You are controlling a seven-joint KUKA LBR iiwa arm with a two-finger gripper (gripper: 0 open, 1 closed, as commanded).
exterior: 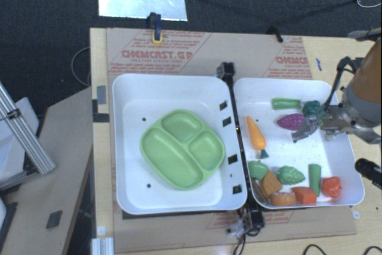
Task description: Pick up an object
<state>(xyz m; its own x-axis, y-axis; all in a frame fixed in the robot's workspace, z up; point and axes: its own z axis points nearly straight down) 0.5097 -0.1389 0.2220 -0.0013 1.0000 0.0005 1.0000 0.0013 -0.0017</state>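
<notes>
camera view, l to r: you're looking at a green divided plate (182, 148) sitting in the left bin (128, 191). right bin (352, 191) is holding toy veg, w/ a carrot (256, 133) and purple piece (290, 122). gripper (305, 128) is hovering just beside that purple piece, fingers spread, gripping nothing.

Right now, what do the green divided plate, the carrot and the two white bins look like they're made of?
Green divided plate: likely molded plastic, matte pale green, one uniform color with rounded compartment ridges.
Carrot: probably toy plastic, smooth and evenly orange with a green tip; too small to be sure.
White bins: apparently thin plastic, slightly glossy, with soft highlights along rounded rims.
</notes>
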